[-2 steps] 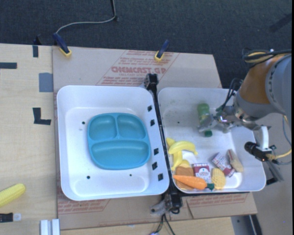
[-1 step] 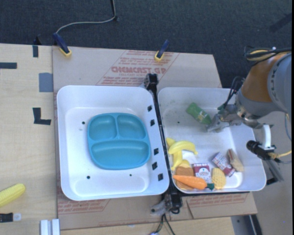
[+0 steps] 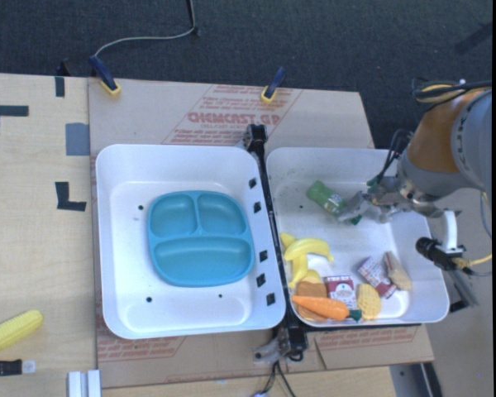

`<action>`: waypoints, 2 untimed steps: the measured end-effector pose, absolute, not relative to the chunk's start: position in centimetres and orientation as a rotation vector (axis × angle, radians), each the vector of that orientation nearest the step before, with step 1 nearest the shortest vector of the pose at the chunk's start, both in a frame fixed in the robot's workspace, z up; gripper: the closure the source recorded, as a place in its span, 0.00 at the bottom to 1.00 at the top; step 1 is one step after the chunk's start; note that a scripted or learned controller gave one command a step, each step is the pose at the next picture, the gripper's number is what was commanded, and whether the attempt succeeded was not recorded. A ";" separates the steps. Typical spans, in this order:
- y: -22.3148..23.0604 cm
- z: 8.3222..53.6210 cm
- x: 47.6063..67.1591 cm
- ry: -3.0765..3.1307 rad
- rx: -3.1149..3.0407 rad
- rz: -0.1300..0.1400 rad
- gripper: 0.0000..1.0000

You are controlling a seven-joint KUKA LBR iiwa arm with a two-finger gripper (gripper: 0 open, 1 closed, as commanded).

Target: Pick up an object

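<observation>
Stage: the pick looks unfinished. The claw (image 3: 357,208) is low inside the right bin (image 3: 413,311), and nothing is lifted clear of the bin floor.
Done so far: the arm has its claw down beside a candidate object, the green packet (image 3: 321,194).
Left to do: judging by the picture, closing securely on the packet and raising it out of the bin.
Claw state: cannot tell; the tips are small and blurred against the packet's near end, so whether they are spread or pinching it is not readable.
Object location: the green packet lies in the upper middle of the right bin, touching or just beside the claw tips, well apart from the pile of toy food at the bin's front.
Object axis: its long axis runs diagonally, from upper left down to lower right, with the lower right end pointing at the claw.
Other bin: the left bin (image 3: 116,222) holds a blue divided plate (image 3: 201,236).
</observation>
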State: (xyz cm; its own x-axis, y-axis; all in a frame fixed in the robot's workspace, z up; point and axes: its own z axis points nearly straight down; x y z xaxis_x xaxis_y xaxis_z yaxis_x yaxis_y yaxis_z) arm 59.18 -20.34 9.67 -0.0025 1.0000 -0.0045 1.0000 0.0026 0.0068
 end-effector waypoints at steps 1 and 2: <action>-11.3 8.6 64.3 2.224 2.216 0.005 0.00; -11.4 9.6 64.3 2.223 2.214 0.001 1.00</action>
